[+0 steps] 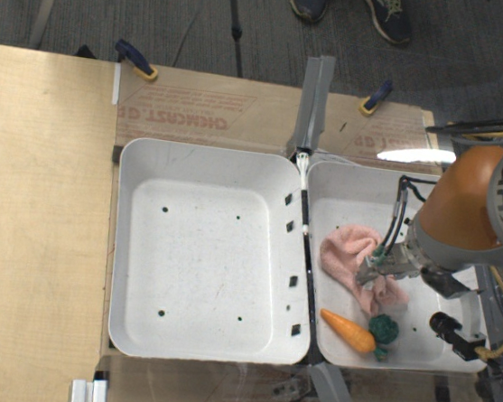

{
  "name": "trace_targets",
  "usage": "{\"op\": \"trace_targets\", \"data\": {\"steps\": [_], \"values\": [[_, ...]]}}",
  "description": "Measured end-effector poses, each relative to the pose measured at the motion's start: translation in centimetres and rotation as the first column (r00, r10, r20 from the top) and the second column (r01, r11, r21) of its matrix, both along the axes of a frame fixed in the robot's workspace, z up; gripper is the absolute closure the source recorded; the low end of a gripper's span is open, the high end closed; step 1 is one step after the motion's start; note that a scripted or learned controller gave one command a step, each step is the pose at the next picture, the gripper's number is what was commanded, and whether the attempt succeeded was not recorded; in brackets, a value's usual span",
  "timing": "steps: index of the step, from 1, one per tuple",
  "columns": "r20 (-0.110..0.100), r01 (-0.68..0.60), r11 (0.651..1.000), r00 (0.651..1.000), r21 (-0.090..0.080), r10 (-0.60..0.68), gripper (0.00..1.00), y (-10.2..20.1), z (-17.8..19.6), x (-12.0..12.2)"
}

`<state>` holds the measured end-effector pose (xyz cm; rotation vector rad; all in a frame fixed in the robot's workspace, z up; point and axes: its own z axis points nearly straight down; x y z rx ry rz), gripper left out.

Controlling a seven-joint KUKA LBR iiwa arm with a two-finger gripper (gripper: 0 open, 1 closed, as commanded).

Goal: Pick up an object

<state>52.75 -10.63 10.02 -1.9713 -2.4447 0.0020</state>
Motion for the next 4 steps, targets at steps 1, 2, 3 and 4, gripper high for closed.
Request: {"op": "trace_targets", "data": {"steps": [1, 2, 3, 4], "values": [[0.000, -0.001, 1.000, 1.000, 0.000, 0.001, 0.00, 0.0, 0.0, 0.0], [-0.002, 0.036, 0.999, 0.999, 0.000, -0.036, 0.00, -0.2, -1.0, -5.1], [0.001, -0.069, 0.998, 0.998, -0.001, 0.069, 0.00, 0.5, -0.9, 3.1], [-0.005, -0.073, 0.997, 0.997, -0.001, 0.073, 0.00, -0.1, -0.9, 13.0]]}}
